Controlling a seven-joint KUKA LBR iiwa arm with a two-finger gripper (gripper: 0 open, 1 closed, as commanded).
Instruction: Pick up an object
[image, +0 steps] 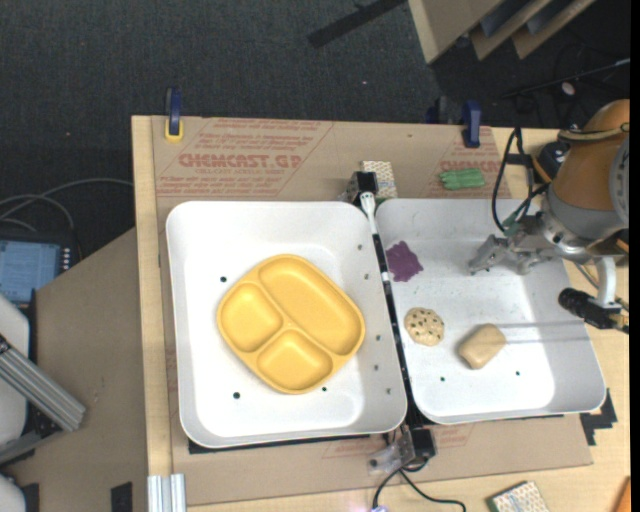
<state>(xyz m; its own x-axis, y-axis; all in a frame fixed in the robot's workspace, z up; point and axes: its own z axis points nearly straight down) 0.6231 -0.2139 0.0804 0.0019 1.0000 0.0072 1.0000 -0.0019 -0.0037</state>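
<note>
Spread apart, the jaws of the gripper (510, 253) grasp nothing, low over the right bin (560, 400) near its far edge. In that bin lie a purple scrap (403, 261) by the left wall, a cookie (424, 326) and a tan block (482, 346) mid-floor. A yellow divided tray (290, 322) sits in the left bin (200, 400).

Illumination is bright and even from overhead, with both white bins (200, 330) near overexposure and little surface detail retained on their floors. Shadows are soft and short: a faint one under the yellow divided plate (290, 322) and a darker one beneath the gripper (510, 255) (edges diffuse). Focus is moderately soft throughout, the dark floor (80, 80) rendering grainy and underexposed.
</note>
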